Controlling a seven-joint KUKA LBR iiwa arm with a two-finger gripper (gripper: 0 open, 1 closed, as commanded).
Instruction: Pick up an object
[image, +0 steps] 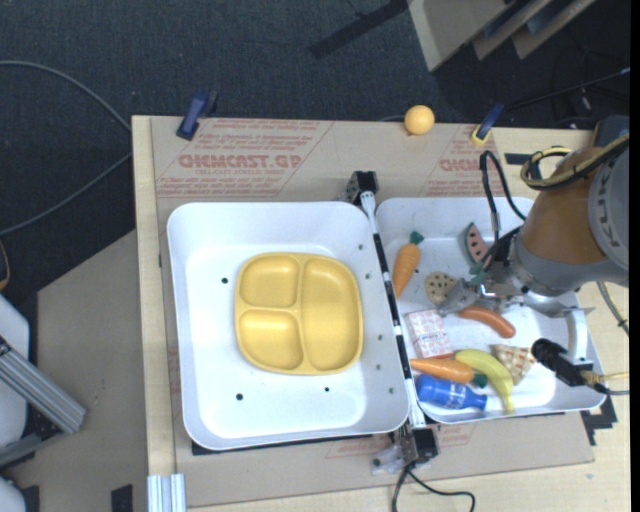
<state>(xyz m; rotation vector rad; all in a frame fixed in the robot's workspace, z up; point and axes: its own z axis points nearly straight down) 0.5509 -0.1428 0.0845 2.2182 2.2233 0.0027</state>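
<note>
The right bin (440, 214) holds toy food: a carrot (405, 266), a cookie (436, 287), a watermelon slice (472, 245), a red sausage (488, 321), a banana (487, 369), a pizza slice (512, 359), a blue can (452, 395), an orange stick (441, 368) and a pink-and-white packet (428, 332). My gripper (474, 293) is low in this bin, just above the sausage's left end and right of the cookie. Nothing shows as held in it.
The left bin (200, 300) carries a yellow divided plate (298, 312) at its middle. An orange ball (419, 120) and two blue clamps (195, 115) (487, 123) sit at the bench's back edge. The arm covers the right bin's right side.
</note>
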